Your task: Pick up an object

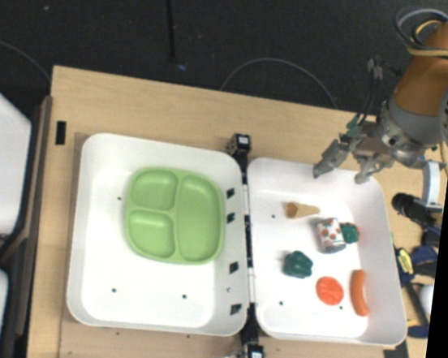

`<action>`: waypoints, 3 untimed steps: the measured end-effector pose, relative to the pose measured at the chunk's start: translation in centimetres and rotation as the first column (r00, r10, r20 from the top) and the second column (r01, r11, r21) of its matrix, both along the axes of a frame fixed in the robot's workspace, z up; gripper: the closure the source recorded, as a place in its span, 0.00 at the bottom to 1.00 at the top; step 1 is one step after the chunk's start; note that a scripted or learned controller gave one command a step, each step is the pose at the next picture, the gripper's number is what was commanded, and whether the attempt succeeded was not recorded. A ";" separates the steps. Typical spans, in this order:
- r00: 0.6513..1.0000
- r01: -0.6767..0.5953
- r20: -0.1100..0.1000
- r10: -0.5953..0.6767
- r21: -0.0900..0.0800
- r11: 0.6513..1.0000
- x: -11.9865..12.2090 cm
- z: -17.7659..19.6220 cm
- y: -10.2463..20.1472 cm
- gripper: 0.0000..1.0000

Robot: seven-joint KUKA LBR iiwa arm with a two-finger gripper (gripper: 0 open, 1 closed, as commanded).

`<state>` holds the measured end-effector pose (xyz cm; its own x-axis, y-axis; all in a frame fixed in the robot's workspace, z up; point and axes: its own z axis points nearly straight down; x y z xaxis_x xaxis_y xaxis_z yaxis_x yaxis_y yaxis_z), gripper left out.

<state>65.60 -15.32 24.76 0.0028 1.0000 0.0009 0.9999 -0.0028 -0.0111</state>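
A: Objects — five in the right bin (pixel 384 205), none lifted. Tan cone (pixel 302 210) lying on its side near the bin's middle-top. Just right of and below it, a small can (pixel 330 234) with red spots, tipped over, touching a small dark green piece (pixel 350 232) on its right.

B: Lower half?

A: Green pepper (pixel 298 263) roughly mid-bin. Orange round thing, tomato (pixel 330 290) maybe, lower right of the pepper, apart from it. Orange carrot (pixel 360 292) just right of the tomato, long axis running up-down, close to the right wall.

B: Gripper?

A: Gripper (pixel 342 170) sits over the top edge of the right bin, above and right of the cone. Two fingers (pixel 326 161) spread wide apart, pointing down and outward. Nothing between them. Not touching any item.

B: Arm?

A: Arm (pixel 423 86) comes in at upper right, orange band above the grey wrist.

B: Left bin?

A: Left bin (pixel 91 222) holds a green tray (pixel 175 215) with three compartments, sitting in the upper-middle part, flat. Both bins are side by side on the wooden bench (pixel 168 105), joined along the middle by black clips. Some clutter, blue and black, sits right of the right bin; can't tell what it is.
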 end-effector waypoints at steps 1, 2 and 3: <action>1.000 -0.001 0.013 0.001 -0.001 1.000 0.2 0.8 0.0 0.00; 1.000 -0.002 0.009 0.002 -0.003 1.000 0.0 -3.4 -0.2 0.00; 1.000 -0.003 0.010 0.003 -0.003 1.000 0.1 -7.6 0.2 0.00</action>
